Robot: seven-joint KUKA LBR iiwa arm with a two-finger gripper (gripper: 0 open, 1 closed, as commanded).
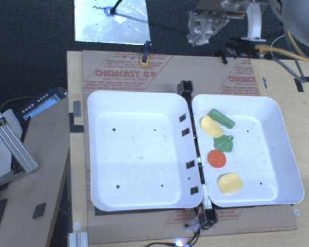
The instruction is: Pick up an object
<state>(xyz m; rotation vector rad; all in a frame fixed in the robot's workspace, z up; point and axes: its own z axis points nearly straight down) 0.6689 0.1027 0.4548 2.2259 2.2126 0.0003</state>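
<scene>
**Jaws held high beyond the bins; five objects lie in the right bin**

The jaws (pixel 205 31) are seen at the top of the camera view, above the dark floor past the far edge of the worktop (pixel 118 68), well apart from both bins. The metallic fingers point downward and nothing is seen between them; whether they are spread or closed cannot be told from this angle. The grey arm (pixel 298 4) is seen at the upper right corner.

Two shallow white bins are set side by side on the worktop. In the left bin (pixel 139 148) only small dark spots on the floor are seen. In the right bin (pixel 268 153) five objects are gathered toward its left half. A green elongated piece (pixel 222 119) lies farthest back, tilted, and a yellow oval piece (pixel 212 127) is placed just beside it, touching or nearly touching. Below these a green leaf-shaped piece (pixel 224 143) is found, with a round orange-red piece (pixel 216 159) just in front of it. A pale yellow rounded piece (pixel 229 182) is set nearest the front wall, apart from the rest.

A shiny metal sheet (pixel 112 13) is laid on the floor beyond the worktop, at upper left. Yellow cables (pixel 278 50) are run along the right of the worktop's far edge.
</scene>
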